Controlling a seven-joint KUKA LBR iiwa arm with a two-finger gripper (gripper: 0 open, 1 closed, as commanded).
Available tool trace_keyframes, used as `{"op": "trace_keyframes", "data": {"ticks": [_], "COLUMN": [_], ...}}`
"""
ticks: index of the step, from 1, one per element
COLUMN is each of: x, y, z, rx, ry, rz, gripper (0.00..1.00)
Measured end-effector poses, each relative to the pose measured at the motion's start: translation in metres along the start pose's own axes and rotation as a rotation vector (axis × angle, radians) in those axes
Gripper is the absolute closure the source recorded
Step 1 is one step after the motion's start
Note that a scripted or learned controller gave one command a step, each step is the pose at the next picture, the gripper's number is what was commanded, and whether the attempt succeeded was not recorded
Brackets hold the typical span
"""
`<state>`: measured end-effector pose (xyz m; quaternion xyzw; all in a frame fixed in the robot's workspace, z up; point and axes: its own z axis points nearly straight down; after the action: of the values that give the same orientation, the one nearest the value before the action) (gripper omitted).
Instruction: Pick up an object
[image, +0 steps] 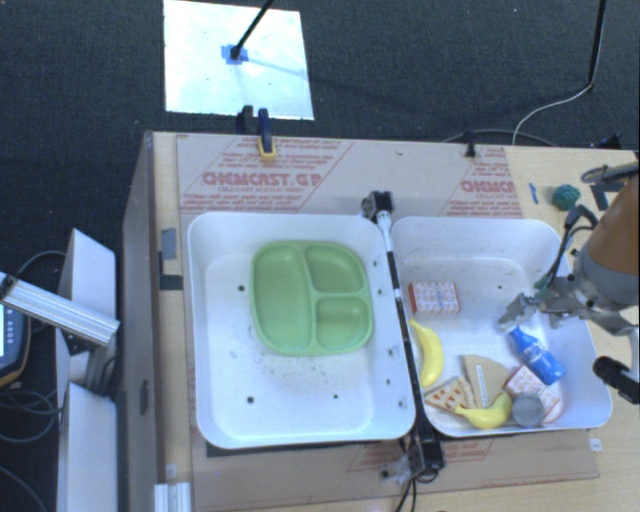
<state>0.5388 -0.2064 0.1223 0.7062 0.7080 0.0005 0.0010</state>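
Gripper (520, 311): low over the right part of the right bin, reaching in from the right edge; whether it is open or closed cannot be told.
Blue bottle (534, 354): lying tilted just beside and below the gripper; not seen between any fingers.
Red-and-white box (434, 297): left of the gripper, apart from it.
Banana (428, 352): near the bin's left wall.
Front corner: a second banana (488, 413), wedge pieces and a grey round thing crowded together.
Right bin (470, 240): white, shallow.
Left bin (225, 400): holds a green divided plate (310, 297).
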Motion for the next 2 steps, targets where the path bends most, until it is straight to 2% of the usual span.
{"op": "trace_keyframes", "data": {"ticks": [1,2], "x": [0.000,0.089], "y": [-0.016,0.033], "z": [-0.001,-0.016], "rx": [0.001,0.000], "ry": [0.000,0.002], "rz": [0.002,-0.002], "gripper": [0.00,0.00]}}
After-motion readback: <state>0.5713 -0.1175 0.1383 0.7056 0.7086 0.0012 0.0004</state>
